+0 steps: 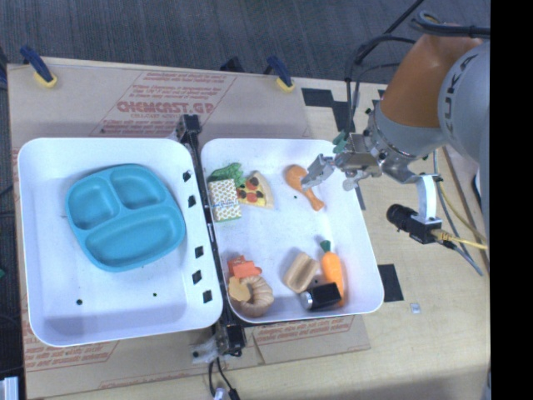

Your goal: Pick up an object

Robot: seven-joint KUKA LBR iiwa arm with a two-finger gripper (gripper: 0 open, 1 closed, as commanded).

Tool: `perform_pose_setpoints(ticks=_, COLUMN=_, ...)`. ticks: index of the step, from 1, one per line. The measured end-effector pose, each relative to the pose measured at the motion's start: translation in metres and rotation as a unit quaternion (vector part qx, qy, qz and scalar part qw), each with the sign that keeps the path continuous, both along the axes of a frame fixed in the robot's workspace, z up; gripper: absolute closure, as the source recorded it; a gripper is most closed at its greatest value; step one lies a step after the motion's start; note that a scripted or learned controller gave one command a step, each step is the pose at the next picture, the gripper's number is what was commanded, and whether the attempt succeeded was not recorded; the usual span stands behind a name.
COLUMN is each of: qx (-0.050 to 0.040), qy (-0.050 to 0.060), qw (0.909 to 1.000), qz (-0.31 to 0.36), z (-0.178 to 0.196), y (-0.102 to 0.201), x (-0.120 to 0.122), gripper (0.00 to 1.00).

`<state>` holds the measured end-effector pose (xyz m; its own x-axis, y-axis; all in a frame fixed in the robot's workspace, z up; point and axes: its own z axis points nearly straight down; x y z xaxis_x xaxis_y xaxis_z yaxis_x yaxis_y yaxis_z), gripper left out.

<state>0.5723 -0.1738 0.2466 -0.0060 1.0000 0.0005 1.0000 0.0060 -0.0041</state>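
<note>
My gripper [333,174] hovers over the right bin's [275,150] far right corner, open, with nothing between its fingers. An orange drumstick [303,185] lies just to its left, close to one fingertip [316,172]. Further left lie a pizza slice [254,190] and a sandwich with green lettuce [225,194]. Near the bin's front edge are a carrot [332,270], a tan bun [298,272], a small black object [324,296], a ring-shaped pastry [251,292] and an orange piece [243,267].
The left bin [50,307] holds a blue divided plate [125,215]. A black divider with clips [200,223] runs between the bins. The bins rest on a cardboard sheet [166,98] held by blue clamps [39,67].
</note>
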Motion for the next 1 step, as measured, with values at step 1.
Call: perform_pose_setpoints(ticks=1, qx=0.0003, qy=0.002, qw=1.0, qz=-0.002, z=-0.0899, y=-0.0086, x=0.044, gripper=0.0)
